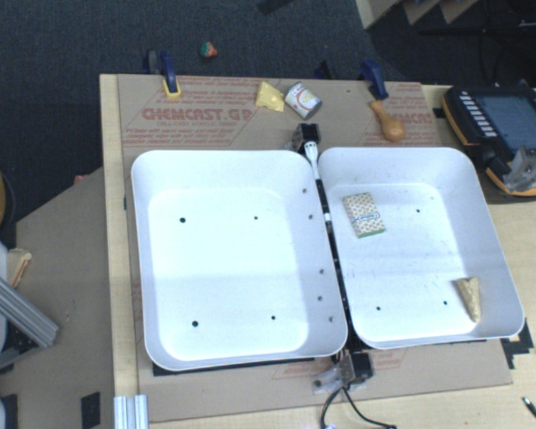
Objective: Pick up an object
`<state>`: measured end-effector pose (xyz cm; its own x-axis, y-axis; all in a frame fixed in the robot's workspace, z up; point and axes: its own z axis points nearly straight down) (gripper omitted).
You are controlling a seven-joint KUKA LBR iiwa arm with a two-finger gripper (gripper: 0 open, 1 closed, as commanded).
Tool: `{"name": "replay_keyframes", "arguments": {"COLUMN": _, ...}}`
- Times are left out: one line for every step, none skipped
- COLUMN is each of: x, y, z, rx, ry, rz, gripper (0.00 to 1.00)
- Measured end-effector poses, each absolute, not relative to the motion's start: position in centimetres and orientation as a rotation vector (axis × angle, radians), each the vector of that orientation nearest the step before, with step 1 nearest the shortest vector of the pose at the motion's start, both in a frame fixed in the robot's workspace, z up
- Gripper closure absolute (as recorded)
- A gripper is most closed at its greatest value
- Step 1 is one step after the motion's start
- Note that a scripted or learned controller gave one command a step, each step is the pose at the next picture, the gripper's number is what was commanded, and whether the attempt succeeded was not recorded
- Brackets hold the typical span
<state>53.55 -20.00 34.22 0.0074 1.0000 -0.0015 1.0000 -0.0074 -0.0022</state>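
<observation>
A small patterned box (364, 214) with a green edge lies flat in the right bin (482, 231), toward its back left. Near the front right corner of that same bin rests a tan wedge-shaped piece (469, 297).
The left bin (152, 239) stands beside the right one. Behind the bins on the board lie a yellow wedge (270, 97), a small white can (303, 101) and a wooden-handled tool (387, 121). Blue clamps (168, 72) hold the board's back edge. A tablet-like device (498, 123) sits at the far right.
</observation>
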Motion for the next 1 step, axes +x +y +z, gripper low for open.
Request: {"name": "replay_keyframes", "arguments": {"x": 54.85, "y": -12.93, "z": 25.55, "rx": -2.211, "ry": -2.222, "rz": 0.003, "gripper": 1.00}}
